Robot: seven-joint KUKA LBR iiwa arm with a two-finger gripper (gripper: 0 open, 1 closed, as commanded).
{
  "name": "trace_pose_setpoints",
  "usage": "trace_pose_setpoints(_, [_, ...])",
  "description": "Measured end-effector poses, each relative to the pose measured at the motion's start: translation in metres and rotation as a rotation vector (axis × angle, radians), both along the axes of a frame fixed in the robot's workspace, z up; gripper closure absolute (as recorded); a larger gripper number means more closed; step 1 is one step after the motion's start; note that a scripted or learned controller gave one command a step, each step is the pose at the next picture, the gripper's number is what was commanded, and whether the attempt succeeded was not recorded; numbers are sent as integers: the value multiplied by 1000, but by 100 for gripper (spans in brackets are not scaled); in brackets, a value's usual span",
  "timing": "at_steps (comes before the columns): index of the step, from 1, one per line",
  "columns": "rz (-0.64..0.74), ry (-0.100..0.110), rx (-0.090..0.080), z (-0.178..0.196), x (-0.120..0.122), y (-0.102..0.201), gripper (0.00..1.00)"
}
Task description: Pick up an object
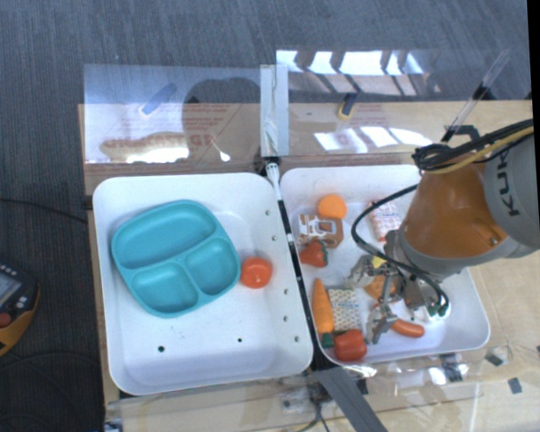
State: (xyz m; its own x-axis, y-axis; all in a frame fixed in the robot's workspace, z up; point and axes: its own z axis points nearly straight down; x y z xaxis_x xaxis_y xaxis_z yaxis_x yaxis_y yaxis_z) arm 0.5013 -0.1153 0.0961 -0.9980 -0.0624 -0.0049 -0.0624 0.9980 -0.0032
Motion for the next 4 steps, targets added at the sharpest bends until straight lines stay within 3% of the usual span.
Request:
trace_pose_setpoints(1, [47,-11,-2,-5,95,1,0])
trace_pose_setpoints(2, [47,-15,-6,6,97,1,100])
trace_pose_setpoints(3, [48,-15,-5,6,97,2,0])
trace_pose_setpoints(4, [-74,-1,2,-6,116,15,0])
